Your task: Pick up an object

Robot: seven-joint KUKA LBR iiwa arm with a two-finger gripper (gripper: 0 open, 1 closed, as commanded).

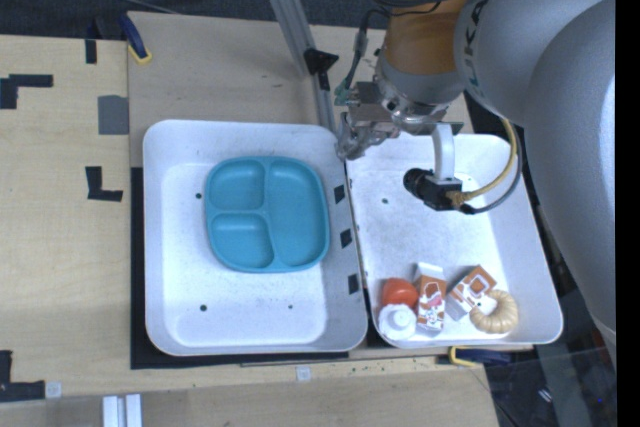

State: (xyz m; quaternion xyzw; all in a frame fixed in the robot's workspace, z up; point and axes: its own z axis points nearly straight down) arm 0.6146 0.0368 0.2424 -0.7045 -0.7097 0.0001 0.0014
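The gripper (352, 143) is hanging over the far edge where the two bins meet; whether it is open or closed, I cannot tell. A blue divided plate (267, 214) is lying in the left bin (170, 315). Small objects (an orange cap (399, 293), little cartons (432, 300), a croissant (496, 313)) are clustering at the right bin's (520, 245) near edge.

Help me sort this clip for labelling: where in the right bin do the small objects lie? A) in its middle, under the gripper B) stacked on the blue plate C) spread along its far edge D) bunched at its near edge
D: the orange ball, the white cap, the two small cartons and the croissant lie together along the near edge of the right bin, well apart from the gripper at its far left corner.
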